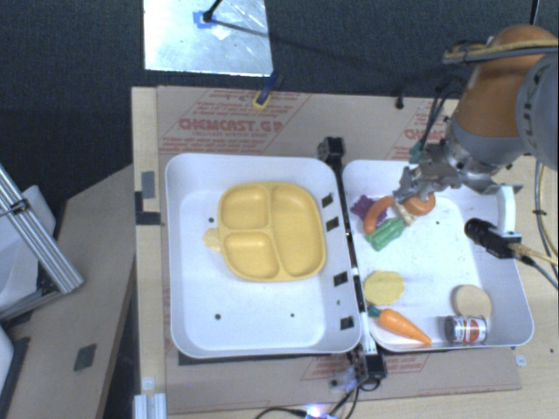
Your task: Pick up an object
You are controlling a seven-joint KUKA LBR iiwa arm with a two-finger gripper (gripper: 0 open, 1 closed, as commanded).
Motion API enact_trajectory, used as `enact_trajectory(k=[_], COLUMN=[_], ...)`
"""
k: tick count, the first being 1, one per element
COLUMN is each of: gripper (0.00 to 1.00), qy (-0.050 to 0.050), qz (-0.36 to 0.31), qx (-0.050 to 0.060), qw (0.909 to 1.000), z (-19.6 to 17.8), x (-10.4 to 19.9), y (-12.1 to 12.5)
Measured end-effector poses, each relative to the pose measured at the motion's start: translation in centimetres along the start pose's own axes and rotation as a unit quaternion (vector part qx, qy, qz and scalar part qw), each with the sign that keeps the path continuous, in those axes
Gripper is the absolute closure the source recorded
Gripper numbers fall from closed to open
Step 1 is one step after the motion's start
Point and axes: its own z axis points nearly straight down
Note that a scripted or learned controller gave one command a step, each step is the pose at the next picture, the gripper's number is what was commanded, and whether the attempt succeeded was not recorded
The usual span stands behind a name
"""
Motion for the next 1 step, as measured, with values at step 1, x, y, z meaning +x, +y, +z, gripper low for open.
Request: enact_trajectory(k=[1], gripper=[1.0], qy=[0.0], qz=[0.0], qx=[0.0], qw=[1.0], z=[0.73], x=[4.92], y=[1.47])
